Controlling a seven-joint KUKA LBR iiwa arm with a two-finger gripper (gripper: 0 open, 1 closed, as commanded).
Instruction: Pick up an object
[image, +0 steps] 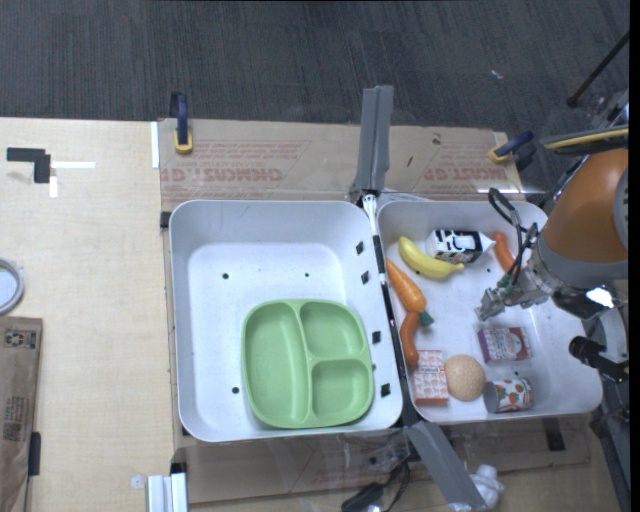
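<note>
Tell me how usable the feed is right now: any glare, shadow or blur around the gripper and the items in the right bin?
Camera view: lighting is even and soft, with only faint shadows under the banana and the green plate; the white right bin is bright but not blown out; the gripper is small and slightly soft, so its tip is hard to resolve; the package labels are too small to read.
</note>
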